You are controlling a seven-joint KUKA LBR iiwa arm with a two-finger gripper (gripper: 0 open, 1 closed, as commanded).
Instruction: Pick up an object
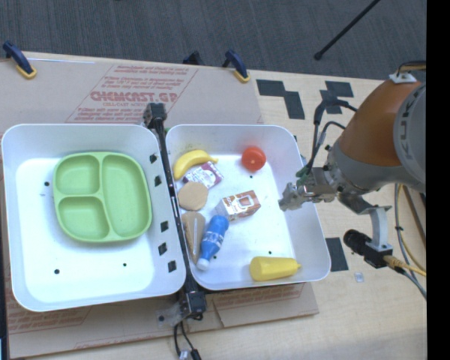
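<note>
Holding a banana (193, 160), the right bin (309, 235) sits beside fingers (291, 198) of unclear state.

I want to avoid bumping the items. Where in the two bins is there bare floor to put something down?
Left bin: bare floor below and beside the green plate. Right bin: a bare patch between the blue bottle, the yellow block and the gripper. Crowded near the banana, by the divider.

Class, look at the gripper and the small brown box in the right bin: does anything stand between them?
Nothing visible does. The gripper sits at the right bin's rim, and bare white floor lies between it and the brown box.
</note>
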